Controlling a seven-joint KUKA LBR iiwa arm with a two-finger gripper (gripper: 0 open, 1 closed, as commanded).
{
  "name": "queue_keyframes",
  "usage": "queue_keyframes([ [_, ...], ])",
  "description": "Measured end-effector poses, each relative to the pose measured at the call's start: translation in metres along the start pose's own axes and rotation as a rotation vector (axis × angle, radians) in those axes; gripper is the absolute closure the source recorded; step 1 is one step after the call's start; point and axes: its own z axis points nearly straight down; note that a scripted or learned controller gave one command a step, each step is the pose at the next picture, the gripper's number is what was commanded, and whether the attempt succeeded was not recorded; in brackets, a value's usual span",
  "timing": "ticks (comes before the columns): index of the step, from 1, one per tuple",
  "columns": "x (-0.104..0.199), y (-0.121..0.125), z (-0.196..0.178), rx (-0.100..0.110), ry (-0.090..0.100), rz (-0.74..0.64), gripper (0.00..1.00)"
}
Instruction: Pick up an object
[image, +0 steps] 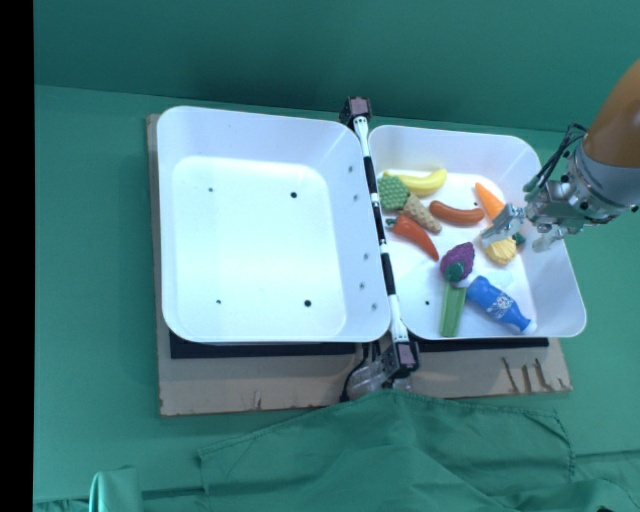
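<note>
The right white bin (560, 290) holds several toy foods: a yellow banana (420, 180), a green knobbly piece (392, 190), a cone (421, 213), a brown sausage (456, 212), an orange carrot (489, 200), a red pepper (415, 236), purple grapes (458, 260), a green cucumber (453, 308), a blue bottle (498, 304) and a small yellow piece (502, 250). My gripper (521, 232) hangs over the bin's right side, just above the yellow piece and beside the carrot's tip. Its fingers stand open with nothing between them.
The left white bin (260, 240) sits beside the right one, joined by a black-and-white hinge bar (378, 220). Both rest on a cardboard sheet (250, 385). Crumpled green cloth (400, 450) lies at the front.
</note>
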Motion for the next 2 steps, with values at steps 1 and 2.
queue_keyframes([
  [1,-0.001,0.036,-0.059,-0.018,-0.006,-0.002,0.0],
  [2,0.03,0.029,0.041,0.0,0.001,-0.002,0.0],
])
